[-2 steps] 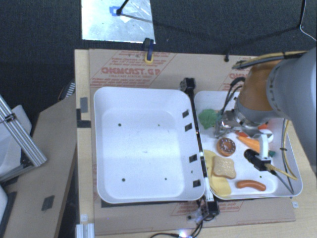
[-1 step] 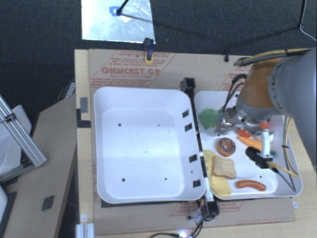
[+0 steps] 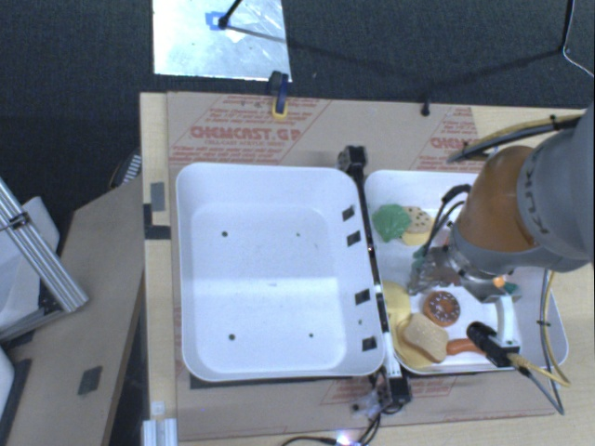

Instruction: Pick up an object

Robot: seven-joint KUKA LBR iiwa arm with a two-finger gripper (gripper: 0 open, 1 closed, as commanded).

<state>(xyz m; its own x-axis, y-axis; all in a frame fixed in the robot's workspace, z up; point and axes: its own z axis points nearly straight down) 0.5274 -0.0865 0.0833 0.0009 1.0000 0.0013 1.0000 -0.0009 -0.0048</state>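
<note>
Tool [image 3: 429, 272] hangs low over food items in lower-right bin [image 3: 437, 182], near donut [image 3: 442, 308], apparently seeking a pick; grip state unreadable.

Red lettering reading "CHEMCAST GP" runs across the brown protective sheet [image 3: 251, 124] beneath the two bins, just behind the left bin [image 3: 270, 268]. A second, partly hidden print of the same lettering appears behind the right bin [image 3: 437, 182].
</note>
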